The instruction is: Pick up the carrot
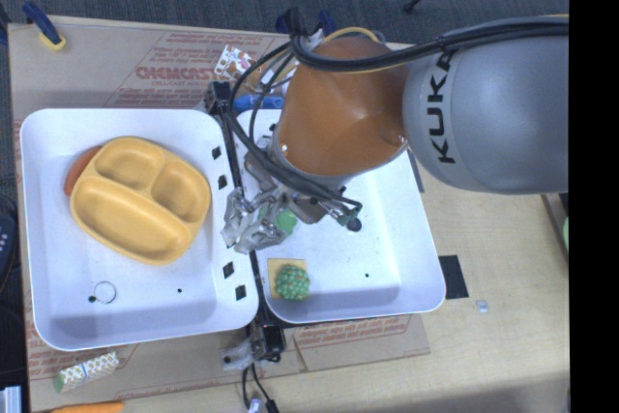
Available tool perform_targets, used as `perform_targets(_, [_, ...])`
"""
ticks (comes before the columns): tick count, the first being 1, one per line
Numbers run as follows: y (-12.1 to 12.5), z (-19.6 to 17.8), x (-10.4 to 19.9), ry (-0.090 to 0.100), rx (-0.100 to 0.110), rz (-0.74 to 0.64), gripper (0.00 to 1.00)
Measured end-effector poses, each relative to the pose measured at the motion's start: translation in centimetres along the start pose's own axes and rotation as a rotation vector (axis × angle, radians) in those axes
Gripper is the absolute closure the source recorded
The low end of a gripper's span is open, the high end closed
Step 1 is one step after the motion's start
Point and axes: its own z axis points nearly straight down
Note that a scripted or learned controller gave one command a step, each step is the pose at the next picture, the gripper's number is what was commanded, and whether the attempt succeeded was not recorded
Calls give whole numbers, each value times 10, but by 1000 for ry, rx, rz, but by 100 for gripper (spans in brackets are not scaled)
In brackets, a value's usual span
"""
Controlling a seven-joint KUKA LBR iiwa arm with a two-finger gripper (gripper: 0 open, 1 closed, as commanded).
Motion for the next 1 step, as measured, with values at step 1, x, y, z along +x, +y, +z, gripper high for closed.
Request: perform_targets(1, [7,-109,30,-3,2,-102,100])
